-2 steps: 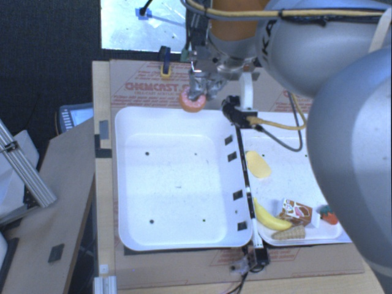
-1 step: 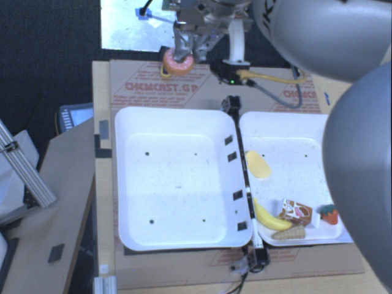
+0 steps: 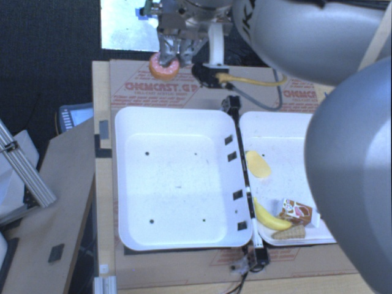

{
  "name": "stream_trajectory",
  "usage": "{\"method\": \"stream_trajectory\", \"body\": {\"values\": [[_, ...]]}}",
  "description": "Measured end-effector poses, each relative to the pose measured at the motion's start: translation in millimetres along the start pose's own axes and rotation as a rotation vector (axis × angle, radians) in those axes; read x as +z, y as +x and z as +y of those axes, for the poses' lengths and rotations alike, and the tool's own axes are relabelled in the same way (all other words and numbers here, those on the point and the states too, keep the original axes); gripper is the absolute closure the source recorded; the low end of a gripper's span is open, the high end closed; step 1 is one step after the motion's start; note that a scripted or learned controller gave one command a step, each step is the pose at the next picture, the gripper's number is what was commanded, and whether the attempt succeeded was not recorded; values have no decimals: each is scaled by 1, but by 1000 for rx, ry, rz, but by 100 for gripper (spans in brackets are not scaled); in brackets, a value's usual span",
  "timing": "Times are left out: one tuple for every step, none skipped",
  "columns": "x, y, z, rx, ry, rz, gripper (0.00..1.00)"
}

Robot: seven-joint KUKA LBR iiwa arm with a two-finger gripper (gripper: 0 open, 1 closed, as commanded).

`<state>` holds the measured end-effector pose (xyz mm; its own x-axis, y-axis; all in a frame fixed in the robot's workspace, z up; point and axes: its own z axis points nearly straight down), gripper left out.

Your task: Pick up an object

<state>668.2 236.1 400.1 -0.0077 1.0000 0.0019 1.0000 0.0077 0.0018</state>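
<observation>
My gripper (image 3: pixel 166 59) hangs high above the far edge of the left bin (image 3: pixel 128 127), near the top of the camera view. Its fingers are shut on a pink and orange donut-shaped toy (image 3: pixel 164 68), which hangs in the air over the cardboard behind the bin. In the right bin (image 3: pixel 269 124) lie a yellow banana (image 3: pixel 269 216), a pale yellow flat piece (image 3: pixel 258 164), a brown and white carton (image 3: pixel 297 211) and a tan waffle cone piece (image 3: pixel 289 232).
The big grey arm (image 3: pixel 343 103) covers much of the right bin and the top right of the view. A black cable and clips (image 3: pixel 237 158) run along the seam between the bins. A yellow cable (image 3: pixel 251 78) hangs behind.
</observation>
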Motion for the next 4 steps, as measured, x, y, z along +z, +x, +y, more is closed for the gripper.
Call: {"method": "stream_trajectory", "body": {"values": [[19, -2, -12, 3, 2, -2, 100], [106, -2, -61, 6, 11, -4, 100], [216, -3, -87, 8, 13, -5, 100], [129, -11, -4, 10, -12, 1, 100]]}}
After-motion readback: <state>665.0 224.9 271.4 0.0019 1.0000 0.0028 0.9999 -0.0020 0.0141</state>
